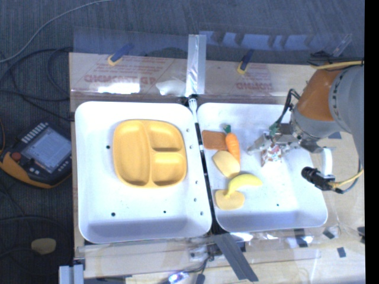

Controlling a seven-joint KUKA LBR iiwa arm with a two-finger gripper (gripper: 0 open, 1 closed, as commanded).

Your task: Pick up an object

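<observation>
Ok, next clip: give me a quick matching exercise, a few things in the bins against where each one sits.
Things:
1. yellow divided tray
2. carrot
3. banana
4. gripper

Places:
A. right bin, lower middle, curved above a pale yellow piece
B. left bin, centre
C. right bin, right of the food pile, over a small reddish item
D. right bin, upper left, beside an orange block

Pairs: 1-B, 2-D, 3-A, 4-C

My bench [136, 70] is pale wood under clear sheeting, with red printing showing through. Around it lies dark blue-grey carpet [35, 218], ribbed in texture. A thin white cable [71, 10] curls across the carpet at the upper left, and black cables [23, 70] loop near a handheld control pendant [35, 155] with orange edging at the left.
</observation>
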